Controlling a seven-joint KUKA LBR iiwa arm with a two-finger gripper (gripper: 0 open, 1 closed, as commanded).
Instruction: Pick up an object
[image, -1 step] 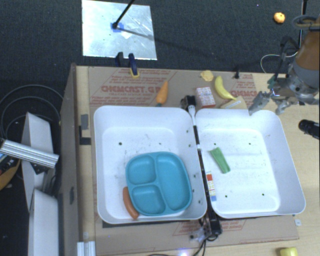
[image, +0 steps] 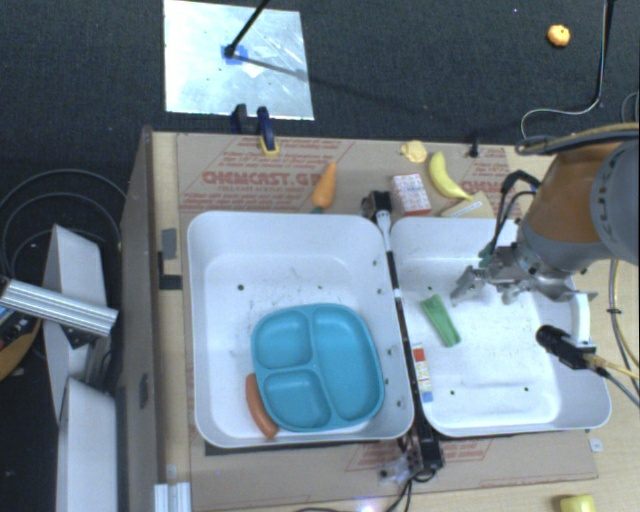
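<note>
In the right bin (image: 520, 405), one flat green oblong piece (image: 439, 320) lies near the left wall, just left of the metal claw (image: 468, 288), whose opening cannot be told, while the left bin (image: 215, 300) holds one smooth blue three-part tray (image: 316, 366) and one orange sausage shape (image: 260, 405).

My arm (image: 590, 215) is grey with an orange band. Both bins (image: 225, 250) are white. A light blue tray (image: 317, 366) fills the left one, an orange sausage (image: 260, 406) beside it; mid-frame lies a green block (image: 439, 320). At the upper edge: a yellow banana (image: 445, 178), an orange carrot (image: 324, 186).
</note>
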